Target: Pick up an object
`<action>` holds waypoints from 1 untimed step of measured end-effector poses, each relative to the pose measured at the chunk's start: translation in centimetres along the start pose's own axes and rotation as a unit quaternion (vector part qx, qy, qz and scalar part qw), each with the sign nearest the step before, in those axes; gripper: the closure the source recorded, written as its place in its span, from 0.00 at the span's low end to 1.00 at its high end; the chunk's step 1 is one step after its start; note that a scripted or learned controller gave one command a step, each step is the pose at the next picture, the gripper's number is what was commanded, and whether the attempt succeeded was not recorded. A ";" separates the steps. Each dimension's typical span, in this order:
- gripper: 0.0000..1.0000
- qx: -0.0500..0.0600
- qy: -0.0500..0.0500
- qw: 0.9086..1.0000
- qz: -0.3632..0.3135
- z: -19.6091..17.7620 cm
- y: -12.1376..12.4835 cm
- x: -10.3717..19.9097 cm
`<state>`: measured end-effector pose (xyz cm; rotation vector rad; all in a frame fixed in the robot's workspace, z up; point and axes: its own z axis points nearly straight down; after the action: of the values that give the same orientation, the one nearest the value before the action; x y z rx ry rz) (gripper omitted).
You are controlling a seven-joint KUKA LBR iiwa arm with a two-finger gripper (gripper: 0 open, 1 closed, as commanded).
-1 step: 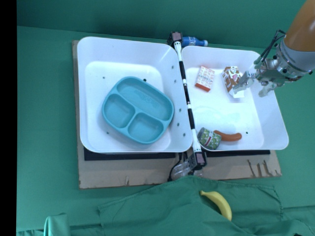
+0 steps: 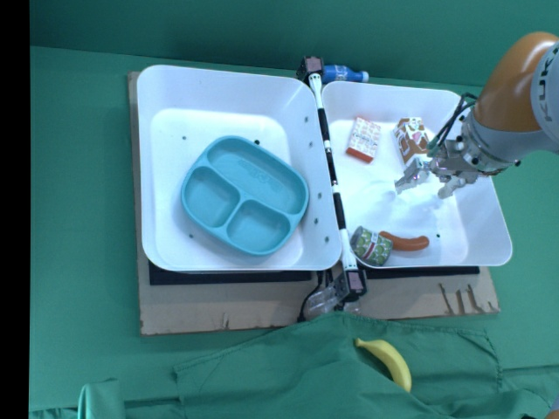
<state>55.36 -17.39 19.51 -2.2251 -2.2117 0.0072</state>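
Green-draped bench, 2 white bins. Gripper open, empty, above right bin, beside carton. Risk judged: closing on nothing, or nudging carton aside.

The scene is seen from one camera, which is fixed above the bench and is directed downward at a slant. Both bins are taken in whole: the left bin and the right bin are placed side by side in the middle of the picture. The far edge of the bench is shown at the top, and the near green cloth at the bottom. The arm is seen entering from the right. The view is moderately distant.
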 end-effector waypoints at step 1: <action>0.00 -0.013 -0.005 1.000 0.000 1.0 -1.4 1.5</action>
<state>53.98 -15.90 18.53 -2.2425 -2.2300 -0.0090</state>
